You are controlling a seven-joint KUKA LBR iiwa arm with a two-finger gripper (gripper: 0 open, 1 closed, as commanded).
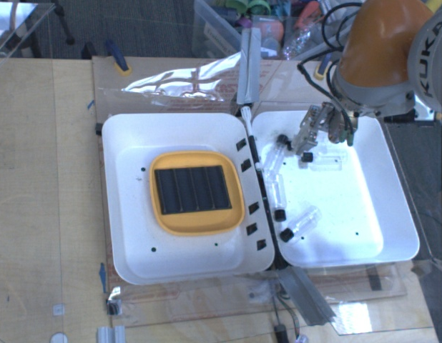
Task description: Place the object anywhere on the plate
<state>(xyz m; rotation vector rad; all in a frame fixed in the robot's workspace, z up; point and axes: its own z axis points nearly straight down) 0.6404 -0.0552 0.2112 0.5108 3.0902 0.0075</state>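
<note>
A yellow plate (pixel 197 190) with a dark ridged centre lies in the left bin (pixel 128 191). Several clear plastic tubes with black caps lie in the right bin (pixel 378 213): one (pixel 272 164) near the divider, one (pixel 277 194) below it, one (pixel 302 222) toward the front, and one (pixel 325 162) farther back. My gripper (pixel 305 138) hangs low over the back of the right bin, just above the back tube's black cap (pixel 305 157). No tube is visibly lifted.
Black clips (pixel 247 164) line the divider between the bins. A clear tote of colourful toys (pixel 278 6) stands behind the bench, with crumpled plastic film (pixel 185 84) behind the left bin. The arm's orange band (pixel 378 31) looms over the back right corner.
</note>
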